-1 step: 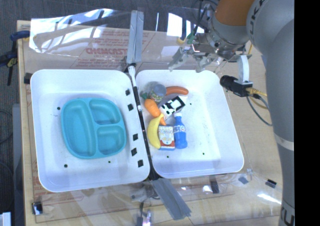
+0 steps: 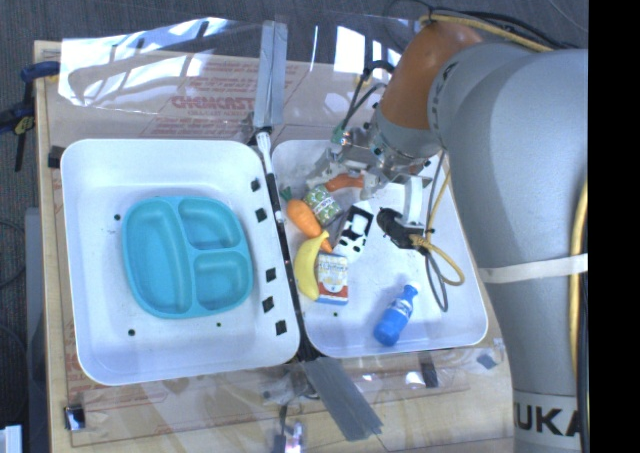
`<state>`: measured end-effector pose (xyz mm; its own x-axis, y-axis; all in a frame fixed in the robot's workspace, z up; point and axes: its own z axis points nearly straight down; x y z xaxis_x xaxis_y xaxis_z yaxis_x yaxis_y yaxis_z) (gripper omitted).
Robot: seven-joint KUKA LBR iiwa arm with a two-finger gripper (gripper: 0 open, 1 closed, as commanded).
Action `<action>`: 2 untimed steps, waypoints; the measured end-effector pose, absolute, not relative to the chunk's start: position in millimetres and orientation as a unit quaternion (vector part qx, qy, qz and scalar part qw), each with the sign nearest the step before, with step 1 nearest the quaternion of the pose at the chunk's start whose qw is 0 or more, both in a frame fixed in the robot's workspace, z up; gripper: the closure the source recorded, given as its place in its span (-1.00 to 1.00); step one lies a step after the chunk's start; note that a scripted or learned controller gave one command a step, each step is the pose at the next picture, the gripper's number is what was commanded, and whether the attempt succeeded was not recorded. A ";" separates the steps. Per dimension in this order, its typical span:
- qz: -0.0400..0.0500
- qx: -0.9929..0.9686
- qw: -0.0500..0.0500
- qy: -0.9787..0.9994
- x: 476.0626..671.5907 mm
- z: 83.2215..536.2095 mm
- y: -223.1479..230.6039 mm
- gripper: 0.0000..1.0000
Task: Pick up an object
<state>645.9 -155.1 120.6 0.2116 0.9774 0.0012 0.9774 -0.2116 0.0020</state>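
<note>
Right bin (image 2: 465,326) holds banana (image 2: 308,267), carrot (image 2: 303,217), bottle (image 2: 394,315).

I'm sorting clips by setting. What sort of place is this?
Probably a robotics lab set up for grasping trials. A KUKA arm reaches over two white bins on a bench, one holding a teal divided plate, the other toy food such as a banana and a blue bottle.

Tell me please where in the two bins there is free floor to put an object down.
Left bin: bare floor all around the blue divided plate. Right bin: a bare patch between the blue bottle and the right wall. It is crowded around the banana, carrot and gripper.
</note>
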 end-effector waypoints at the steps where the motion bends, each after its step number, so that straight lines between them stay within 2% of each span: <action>1: 0.000 0.766 0.000 0.643 657.4 92.6 -193.9 -1.00; 2: 0.000 0.714 -0.001 0.700 570.7 92.2 -185.7 -1.00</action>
